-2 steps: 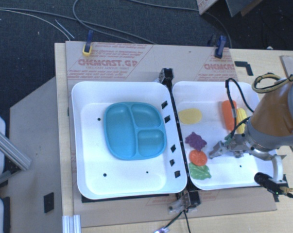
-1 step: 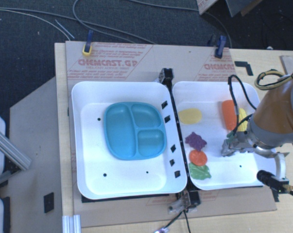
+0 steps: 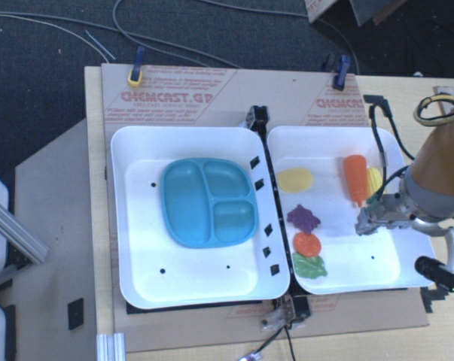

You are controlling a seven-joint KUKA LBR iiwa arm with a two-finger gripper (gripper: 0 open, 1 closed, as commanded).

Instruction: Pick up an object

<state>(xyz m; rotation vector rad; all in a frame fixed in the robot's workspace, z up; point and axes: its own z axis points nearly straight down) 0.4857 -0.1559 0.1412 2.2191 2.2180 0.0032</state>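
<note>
1. We see the gripper (image 3: 371, 222) low in the right bin (image 3: 339, 277); how far it is open we cannot tell
2. Just above it lies the orange carrot (image 3: 354, 177), long and tapered, a yellow piece (image 3: 374, 179) beside it

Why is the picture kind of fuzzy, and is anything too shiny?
In the camera view: soft all over, so the gripper looks smeary; even light with faint shadows beside the blue tray; the white bins look bright but not glaring; the orange carrot stays easy to see.
</note>
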